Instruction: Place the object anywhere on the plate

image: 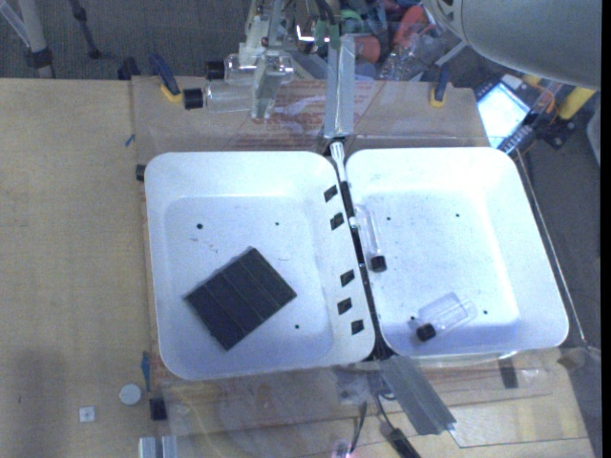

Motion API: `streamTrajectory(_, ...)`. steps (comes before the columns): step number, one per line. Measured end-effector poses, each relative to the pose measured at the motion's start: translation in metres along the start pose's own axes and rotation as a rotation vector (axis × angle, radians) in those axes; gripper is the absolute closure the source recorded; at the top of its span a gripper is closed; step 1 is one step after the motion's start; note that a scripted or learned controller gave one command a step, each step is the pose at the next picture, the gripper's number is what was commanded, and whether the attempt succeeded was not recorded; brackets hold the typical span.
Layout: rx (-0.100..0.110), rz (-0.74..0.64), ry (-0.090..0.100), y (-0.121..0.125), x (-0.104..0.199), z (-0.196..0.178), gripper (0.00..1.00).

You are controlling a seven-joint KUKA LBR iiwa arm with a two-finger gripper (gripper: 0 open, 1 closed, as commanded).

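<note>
A dark ribbed square plate (pixel 241 297) lies flat in the left bin (pixel 181 194), turned like a diamond, toward the near side. In the right bin (pixel 496 208) a clear plastic vial with a black cap (pixel 444 314) lies on its side near the front. A second clear tube with a black end (pixel 368 244) lies along the divider. My gripper (pixel 264 89) hangs behind the far edge of the left bin, well away from the plate and both clear objects. Nothing is visible in it.
Black clips (pixel 346 277) line the divider between the bins. The grey arm (pixel 535 12) crosses the top right corner. Clutter and cables sit behind the bins. Small loose bits (pixel 129 394) lie on the wooden bench at the front left.
</note>
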State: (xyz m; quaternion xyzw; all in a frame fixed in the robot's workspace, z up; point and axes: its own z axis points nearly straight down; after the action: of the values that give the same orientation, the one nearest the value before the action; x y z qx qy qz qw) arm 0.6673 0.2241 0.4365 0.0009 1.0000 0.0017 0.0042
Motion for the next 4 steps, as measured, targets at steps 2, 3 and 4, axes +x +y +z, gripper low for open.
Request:
streamTrajectory(2, -0.005, 0.001, -0.01, 0.0, -0.001, -0.013, 1.0)
streamTrajectory(3, -0.001, -0.417, 0.005, 0.001, 0.003, -0.001, 1.0)
streamTrajectory(4, -0.003, -0.866, 0.006, 0.001, 0.002, 0.076, 1.0)
